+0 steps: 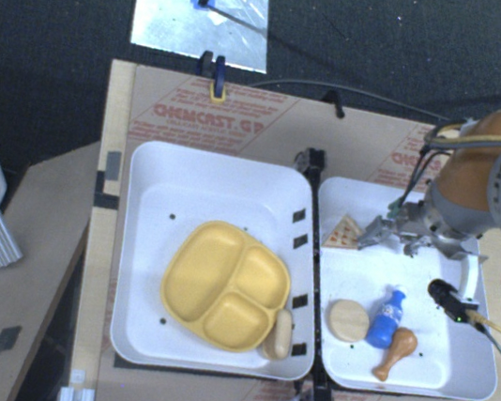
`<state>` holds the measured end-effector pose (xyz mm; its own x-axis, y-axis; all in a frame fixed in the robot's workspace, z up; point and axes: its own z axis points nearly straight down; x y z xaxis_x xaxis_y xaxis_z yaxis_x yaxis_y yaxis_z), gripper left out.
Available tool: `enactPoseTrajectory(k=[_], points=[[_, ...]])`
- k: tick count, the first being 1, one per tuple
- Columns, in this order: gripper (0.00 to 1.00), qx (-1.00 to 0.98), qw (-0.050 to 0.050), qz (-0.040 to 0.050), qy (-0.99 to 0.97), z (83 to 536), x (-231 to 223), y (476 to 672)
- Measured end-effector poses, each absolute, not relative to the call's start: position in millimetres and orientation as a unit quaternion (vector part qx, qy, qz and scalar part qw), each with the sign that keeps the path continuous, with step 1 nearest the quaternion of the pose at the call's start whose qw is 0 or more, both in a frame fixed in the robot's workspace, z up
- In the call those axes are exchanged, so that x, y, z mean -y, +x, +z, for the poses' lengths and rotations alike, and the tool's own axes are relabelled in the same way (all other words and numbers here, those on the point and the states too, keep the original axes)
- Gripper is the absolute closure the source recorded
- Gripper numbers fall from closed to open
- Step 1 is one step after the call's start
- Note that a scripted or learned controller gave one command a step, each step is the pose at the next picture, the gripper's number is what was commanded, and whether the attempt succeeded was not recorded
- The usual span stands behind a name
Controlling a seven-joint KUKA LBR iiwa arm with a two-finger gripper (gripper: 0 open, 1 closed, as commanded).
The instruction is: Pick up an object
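In the right bin [463, 378] lie a round tan disc [348, 320], a small blue bottle [387, 317] on its side, and a brown drumstick [395, 352], close together near the front. A tan waffle-patterned piece [345, 230] lies at the bin's back left corner. My gripper [382, 233] hangs low over the back of this bin, just right of the waffle piece and well behind the bottle. Nothing shows in its grasp.
The left bin [146, 225] holds a yellow divided plate [225, 284] with a beige bread roll [280, 334] against its front right edge. A black divider [310, 252] runs between the bins. A black connector with cable [451, 301] hangs over the right bin's right side.
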<state>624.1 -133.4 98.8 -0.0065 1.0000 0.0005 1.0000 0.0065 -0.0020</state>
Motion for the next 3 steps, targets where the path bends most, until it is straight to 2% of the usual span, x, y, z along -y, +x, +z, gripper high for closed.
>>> enactPoseTrajectory(k=[1, 2, 3], points=[[0.00, 0.709, -0.005, -0.0025, -0.706, 91, 135, 628.1], [1.00, 0.709, -0.008, -0.0058, -0.705, 104, 134, 630.5], [1.00, 0.709, -0.002, -0.0015, -0.705, 151, 130, 625.3]])
